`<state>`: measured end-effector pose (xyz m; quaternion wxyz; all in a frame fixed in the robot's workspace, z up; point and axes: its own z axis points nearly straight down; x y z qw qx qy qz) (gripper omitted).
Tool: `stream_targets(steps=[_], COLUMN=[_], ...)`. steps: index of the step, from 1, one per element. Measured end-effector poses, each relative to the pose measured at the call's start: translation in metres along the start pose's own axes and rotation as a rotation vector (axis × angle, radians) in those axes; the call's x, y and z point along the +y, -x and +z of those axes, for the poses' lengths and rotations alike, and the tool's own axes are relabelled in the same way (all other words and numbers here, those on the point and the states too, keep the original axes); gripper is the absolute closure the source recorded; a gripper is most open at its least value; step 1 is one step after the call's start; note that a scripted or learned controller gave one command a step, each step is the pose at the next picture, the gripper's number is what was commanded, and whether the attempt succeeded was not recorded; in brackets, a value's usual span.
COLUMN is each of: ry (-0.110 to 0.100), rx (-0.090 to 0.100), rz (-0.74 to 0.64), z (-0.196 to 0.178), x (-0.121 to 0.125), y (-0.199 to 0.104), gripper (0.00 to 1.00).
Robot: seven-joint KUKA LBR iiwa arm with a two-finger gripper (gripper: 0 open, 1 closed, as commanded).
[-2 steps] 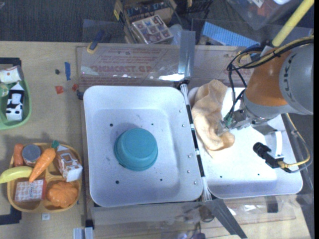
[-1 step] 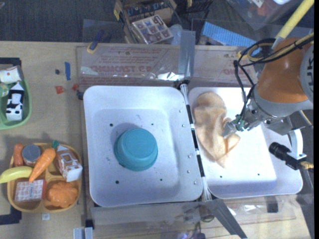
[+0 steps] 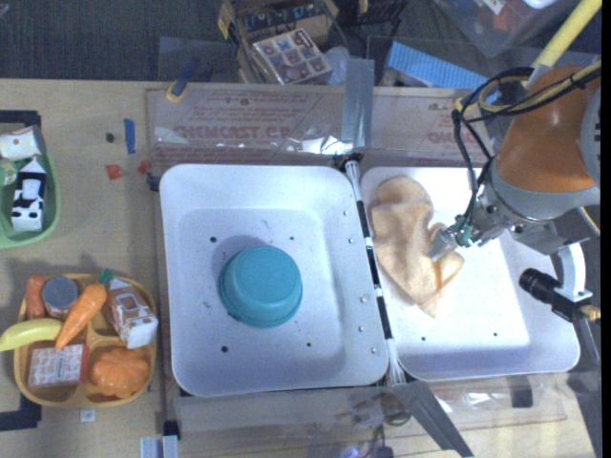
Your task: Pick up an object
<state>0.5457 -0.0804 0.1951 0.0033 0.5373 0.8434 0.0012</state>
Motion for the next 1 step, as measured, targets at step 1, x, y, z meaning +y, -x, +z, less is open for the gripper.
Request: stream_targets(steps=[1], ry=[-0.004], rx=[0.002], rz=[0.08], z=[-0.0598], x=[0.1016], y=[-0.0021], gripper=[1.0])
